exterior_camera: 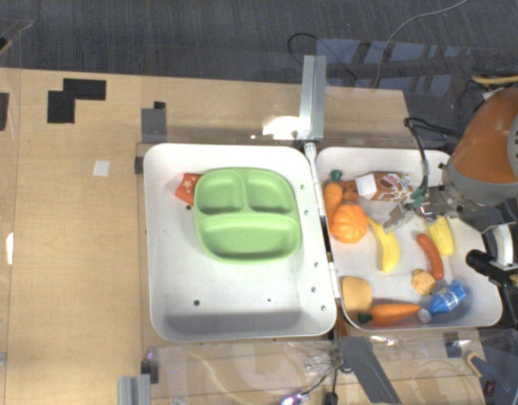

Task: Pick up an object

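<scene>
While the end effector (408, 210), whose state I cannot tell, hangs in the right bin (495, 315), the banana (385, 247) lies just left-below, long axis near-vertical.

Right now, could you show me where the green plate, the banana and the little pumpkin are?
green plate (245, 212): camera view, on the ridge between its compartments, left bin.
banana (386, 248): camera view, middle of its curved yellow body, right bin.
pumpkin (349, 224): camera view, centre of its orange body, right bin.

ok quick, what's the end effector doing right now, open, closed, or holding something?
End effector: over the right bin, near the banana; whether it is open, closed or holding anything cannot be told.
</scene>
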### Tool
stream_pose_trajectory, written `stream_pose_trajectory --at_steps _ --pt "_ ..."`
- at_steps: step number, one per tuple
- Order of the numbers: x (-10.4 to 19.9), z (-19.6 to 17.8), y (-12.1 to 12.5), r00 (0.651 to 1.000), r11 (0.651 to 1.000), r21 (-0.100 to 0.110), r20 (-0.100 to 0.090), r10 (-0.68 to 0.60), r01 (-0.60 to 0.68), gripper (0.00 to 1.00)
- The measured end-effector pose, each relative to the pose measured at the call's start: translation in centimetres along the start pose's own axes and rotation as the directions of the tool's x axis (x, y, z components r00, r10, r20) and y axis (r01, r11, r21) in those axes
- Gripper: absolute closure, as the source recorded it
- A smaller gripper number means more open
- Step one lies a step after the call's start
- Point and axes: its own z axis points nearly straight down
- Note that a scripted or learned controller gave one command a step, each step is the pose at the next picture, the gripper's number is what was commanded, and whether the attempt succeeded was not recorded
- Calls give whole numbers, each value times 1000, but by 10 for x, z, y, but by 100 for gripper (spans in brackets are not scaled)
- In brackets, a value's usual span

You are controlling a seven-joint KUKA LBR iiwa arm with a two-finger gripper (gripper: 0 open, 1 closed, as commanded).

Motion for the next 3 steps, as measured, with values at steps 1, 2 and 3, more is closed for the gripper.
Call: stream_pose_trajectory --at_steps 1,2,3 --pt "62 27 -20 975 975 -4 3 -223 223 0" --pt "63 15 -17 975 975 -10 3 -224 224 100" --pt "138 -103 51 1000 1000 4 -1 -19 19 100"
